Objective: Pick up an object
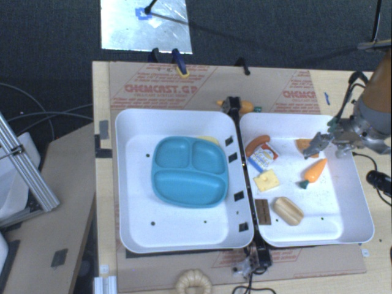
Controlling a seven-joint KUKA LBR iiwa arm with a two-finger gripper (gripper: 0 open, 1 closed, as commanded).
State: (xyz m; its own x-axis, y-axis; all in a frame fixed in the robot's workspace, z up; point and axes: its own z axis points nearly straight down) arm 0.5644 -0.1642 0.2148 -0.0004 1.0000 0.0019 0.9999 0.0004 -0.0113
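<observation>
**Arm over the right bin, toys lying loose**

A wooden bench (202, 81) topped with printed cardboard is standing on a dark carpeted floor, carrying two white bins side by side. Nearest the camera, a pale ring-shaped toy (195, 282) is lying on the bench's front edge. Just beyond it, the right bin (352, 225) is holding a bread roll (288, 210) at its near side, with a brown bar (263, 211) just left of it. Farther in, a yellow cheese piece (266, 180) is lying near the divider, and a carrot (314, 171) is resting to its right (green end pointing near-left). Past those, a small printed packet (263, 158) is touching a hot dog (257, 144).

The left bin (131, 164) is holding a blue sectioned plate (189, 171).

The gripper (324, 143) is hanging over the right bin's far right part, above the carrot; its dark fingers are standing apart with nothing between them. An orange item (302, 144) is lying just left of it.

At the far side, a shiny metal sheet (146, 17) is lying on the floor.
</observation>
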